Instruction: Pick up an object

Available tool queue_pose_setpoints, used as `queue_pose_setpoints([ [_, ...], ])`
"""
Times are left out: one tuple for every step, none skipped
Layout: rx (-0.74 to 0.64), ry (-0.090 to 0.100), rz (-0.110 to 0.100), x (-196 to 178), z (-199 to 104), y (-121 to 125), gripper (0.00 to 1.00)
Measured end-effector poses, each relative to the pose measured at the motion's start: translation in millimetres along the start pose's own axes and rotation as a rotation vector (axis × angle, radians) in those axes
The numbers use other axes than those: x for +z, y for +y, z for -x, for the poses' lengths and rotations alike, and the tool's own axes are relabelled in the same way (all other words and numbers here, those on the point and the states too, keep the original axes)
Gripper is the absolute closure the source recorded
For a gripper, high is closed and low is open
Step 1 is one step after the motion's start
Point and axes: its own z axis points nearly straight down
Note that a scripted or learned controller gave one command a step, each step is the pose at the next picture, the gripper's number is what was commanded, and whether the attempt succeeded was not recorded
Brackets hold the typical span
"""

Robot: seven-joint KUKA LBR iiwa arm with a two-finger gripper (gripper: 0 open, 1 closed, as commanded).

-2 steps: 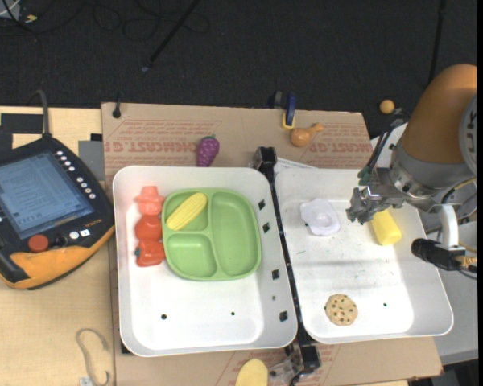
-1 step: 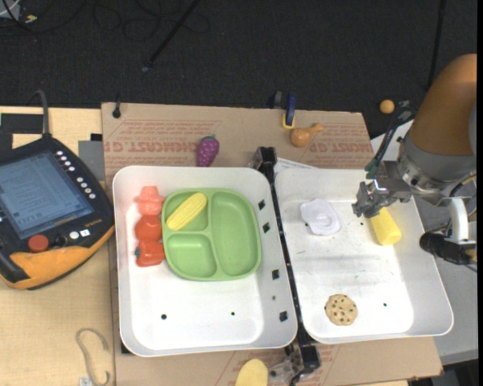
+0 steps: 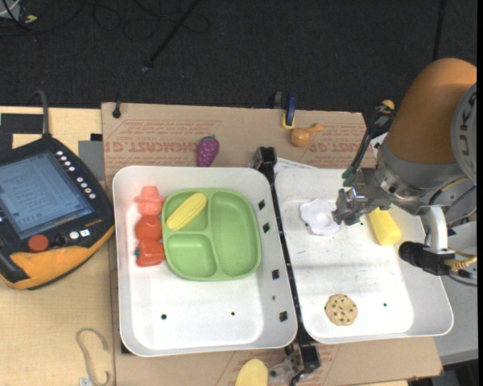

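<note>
Counting left to right: one red toy (image 3: pixel 148 227), one green plate (image 3: pixel 217 244) with one corn cob (image 3: pixel 184 210) in the left bin (image 3: pixel 193 328); one white cup (image 3: pixel 319 216), one cookie (image 3: pixel 340 310), one yellow block (image 3: pixel 385 227) in the right bin (image 3: pixel 378 272). The gripper (image 3: pixel 344 207) hung over the cup's right edge; its grip could not be told.

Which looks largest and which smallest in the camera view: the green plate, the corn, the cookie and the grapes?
1. Green plate, by far the largest.
2. Corn.
3. Cookie and grapes look about alike; the grapes lie farther from the camera, so I do not rank these two.
</note>
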Motion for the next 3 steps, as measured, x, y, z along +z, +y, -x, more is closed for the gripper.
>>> queue_pose_setpoints([
  [0.000,0.000,-0.003,19.9,-46.0,-21.0,1.00],
  [0.003,-0.002,0.000,19.5,-48.2,-22.1,1.00],
  [0.004,-0.002,-0.001,17.9,-51.9,-30.7,1.00],
])
